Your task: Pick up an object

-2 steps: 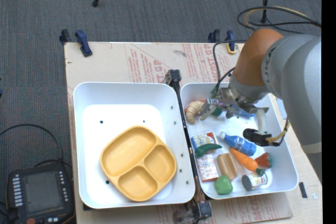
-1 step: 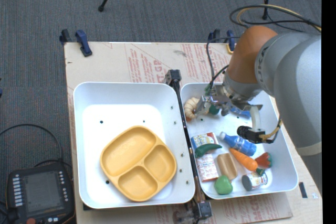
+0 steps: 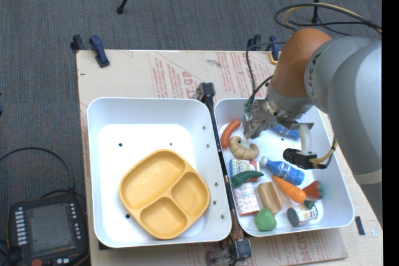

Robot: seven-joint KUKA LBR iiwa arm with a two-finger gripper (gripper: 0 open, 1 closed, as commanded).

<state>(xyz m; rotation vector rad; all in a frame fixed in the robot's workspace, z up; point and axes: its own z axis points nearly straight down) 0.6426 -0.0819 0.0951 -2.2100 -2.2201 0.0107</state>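
My gripper (image 3: 252, 129) hangs low over the upper left part of the right bin (image 3: 333, 196). It is just above a tan croissant-shaped toy (image 3: 244, 148) and right of a red sausage (image 3: 229, 133). Nothing shows as held. Lower in the same bin lie a blue bottle (image 3: 283, 170), a carrot (image 3: 288, 189), a green chili (image 3: 247, 177), a printed packet (image 3: 247, 197), a tan bun (image 3: 270, 196), a green round fruit (image 3: 265, 220), a small can (image 3: 302, 215) and a red piece (image 3: 314, 189). A blue item (image 3: 288, 132) is partly hidden behind the wrist.
The left bin (image 3: 106, 121) holds a yellow divided plate (image 3: 165, 193). A black divider (image 3: 217, 146) runs between the bins. The grey arm (image 3: 349, 96) covers the right bin's far right side. Blue clamps (image 3: 98, 50) grip the board's back edge. A pendant (image 3: 42, 227) lies on the floor, lower left.
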